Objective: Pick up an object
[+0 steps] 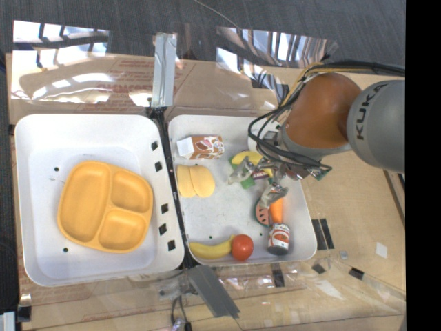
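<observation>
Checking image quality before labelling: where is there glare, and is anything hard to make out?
Camera view: bright glare streaks the shiny sheeting behind the two bins; the right white bin is evenly lit; small items under the gripper blur together.

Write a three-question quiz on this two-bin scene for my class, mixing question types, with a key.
1. True or false: the yellow divided tray lies in the left bin.
2. Which fruit touches the tomato? A) banana B) grapes C) pear
3. Fill in: the gripper hangs over the ____ bin.

Key: 1 true; 2 A; 3 right.
</observation>
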`<state>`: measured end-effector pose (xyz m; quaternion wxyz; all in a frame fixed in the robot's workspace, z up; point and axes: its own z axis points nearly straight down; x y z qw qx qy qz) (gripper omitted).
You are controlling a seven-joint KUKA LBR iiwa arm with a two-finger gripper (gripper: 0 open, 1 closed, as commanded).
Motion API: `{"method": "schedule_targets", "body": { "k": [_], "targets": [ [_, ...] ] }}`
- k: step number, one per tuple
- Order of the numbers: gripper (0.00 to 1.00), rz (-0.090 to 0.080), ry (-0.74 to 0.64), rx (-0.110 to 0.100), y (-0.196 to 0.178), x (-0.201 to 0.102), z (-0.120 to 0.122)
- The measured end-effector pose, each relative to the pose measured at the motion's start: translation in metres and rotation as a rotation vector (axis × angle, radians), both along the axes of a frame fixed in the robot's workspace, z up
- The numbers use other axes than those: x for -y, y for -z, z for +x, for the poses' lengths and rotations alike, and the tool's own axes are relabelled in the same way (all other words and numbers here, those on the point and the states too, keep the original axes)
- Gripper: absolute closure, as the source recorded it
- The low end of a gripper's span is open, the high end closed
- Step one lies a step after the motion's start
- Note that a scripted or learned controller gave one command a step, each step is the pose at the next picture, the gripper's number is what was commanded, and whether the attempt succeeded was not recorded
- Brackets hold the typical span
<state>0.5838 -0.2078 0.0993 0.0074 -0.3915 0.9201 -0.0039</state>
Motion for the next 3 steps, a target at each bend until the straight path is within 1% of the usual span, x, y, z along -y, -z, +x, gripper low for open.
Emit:
{"method": "schedule_targets", "body": {
  "k": [1,2,3],
  "targets": [
    [0.0,-0.004,-0.003,0.005,-0.001,0.002,-0.07],
    [0.0,0.006,-0.082,-0.021,0.011,0.001,-0.02],
    [1.0,0.01,-0.086,-0.025,0.005,-0.001,-0.02]
  ]
}}
